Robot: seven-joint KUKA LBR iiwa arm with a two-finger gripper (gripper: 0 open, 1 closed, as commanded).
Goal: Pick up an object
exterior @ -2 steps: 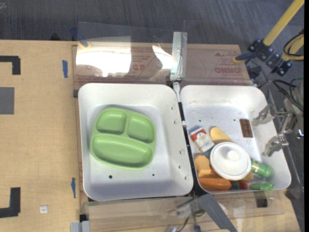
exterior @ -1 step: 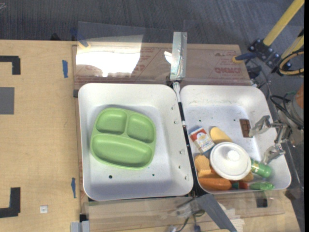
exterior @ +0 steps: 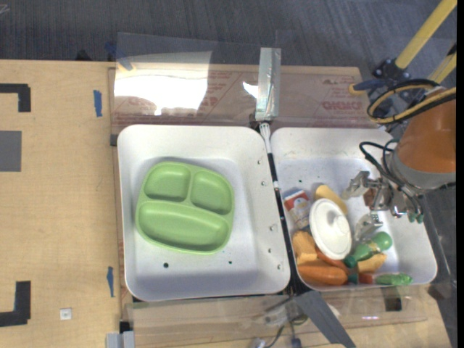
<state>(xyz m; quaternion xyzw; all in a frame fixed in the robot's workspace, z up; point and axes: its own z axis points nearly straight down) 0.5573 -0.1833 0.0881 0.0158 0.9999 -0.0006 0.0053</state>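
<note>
The right bin (exterior: 406, 158) holds a pile of toy foods. Among them are a white round dish (exterior: 330, 227), a yellow piece (exterior: 328, 193), an orange carrot-like piece (exterior: 322, 272), a red and white item (exterior: 295, 200) and green pieces (exterior: 380, 242). My gripper (exterior: 364, 207) hangs low over this bin, just right of the white dish. It is open, with one finger (exterior: 357, 185) toward the back and the other near the green pieces. Nothing shows between them.
A green divided plate (exterior: 185, 206) lies in the left bin (exterior: 145, 274). The arm's orange band (exterior: 433, 142) is above the right bin's right wall. Yellow and black cables (exterior: 395, 96) hang at the back right. A metal divider (exterior: 267, 93) stands behind the bins.
</note>
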